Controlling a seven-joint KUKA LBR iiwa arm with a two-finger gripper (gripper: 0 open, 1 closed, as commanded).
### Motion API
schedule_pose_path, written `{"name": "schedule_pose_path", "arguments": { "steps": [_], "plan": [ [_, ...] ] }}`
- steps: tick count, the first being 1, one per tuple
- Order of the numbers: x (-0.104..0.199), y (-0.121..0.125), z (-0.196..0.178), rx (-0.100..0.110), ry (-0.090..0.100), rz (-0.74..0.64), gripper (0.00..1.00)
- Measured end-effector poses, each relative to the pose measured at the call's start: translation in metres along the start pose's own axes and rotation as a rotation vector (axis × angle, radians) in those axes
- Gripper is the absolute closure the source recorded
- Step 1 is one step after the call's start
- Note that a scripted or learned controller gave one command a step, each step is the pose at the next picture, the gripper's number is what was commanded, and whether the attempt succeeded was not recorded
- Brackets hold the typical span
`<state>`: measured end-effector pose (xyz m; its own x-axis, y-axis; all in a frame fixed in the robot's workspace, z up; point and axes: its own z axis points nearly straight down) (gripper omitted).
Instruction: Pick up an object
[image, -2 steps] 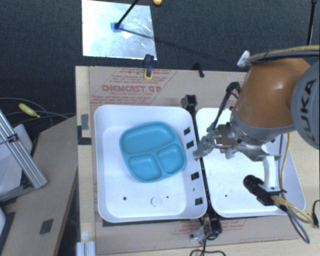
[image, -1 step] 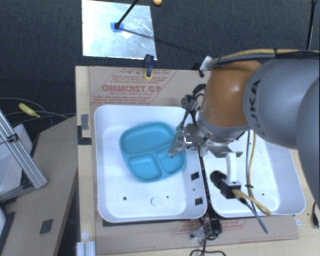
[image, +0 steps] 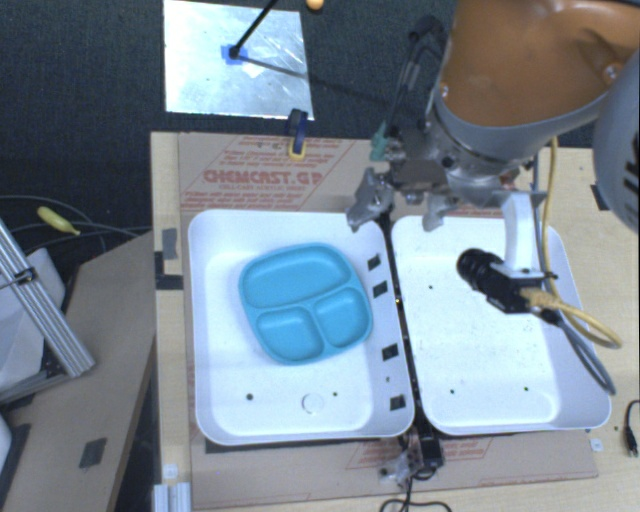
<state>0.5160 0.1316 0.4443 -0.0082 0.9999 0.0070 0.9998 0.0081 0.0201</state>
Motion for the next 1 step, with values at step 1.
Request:
{"name": "schedule_pose_path", "arguments": {
  "steps": [1],
  "plan": [
    [0.0092, -0.0296, -0.0351, 0.014, -0.004, 0.002, 0.0]
  ]
}}
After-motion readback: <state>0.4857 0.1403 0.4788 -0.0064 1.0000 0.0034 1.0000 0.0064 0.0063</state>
